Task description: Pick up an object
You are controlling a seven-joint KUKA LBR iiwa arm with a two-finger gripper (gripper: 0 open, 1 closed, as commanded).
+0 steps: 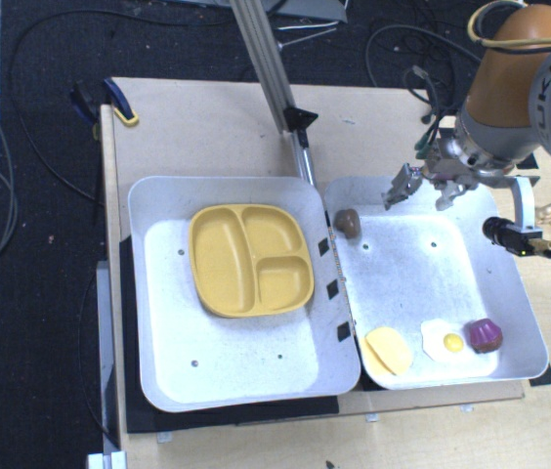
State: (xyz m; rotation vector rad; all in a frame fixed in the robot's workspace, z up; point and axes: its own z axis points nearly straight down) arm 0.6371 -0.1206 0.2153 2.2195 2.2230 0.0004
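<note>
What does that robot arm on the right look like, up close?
The arm is a thick, rounded grey tube with an orange band above the wrist. A thin pale cable loops over its top. At its end sits a small grey metal two-finger gripper, with black fittings beside it.

Two shallow white plastic bins (158,291) are sitting side by side. One yellow three-compartment plastic tray (251,260) is lying in the left bin. One brown lump (347,223), one yellow wedge (389,350), one toy fried egg (445,341) and one purple piece (484,335) are lying in the right.
</note>
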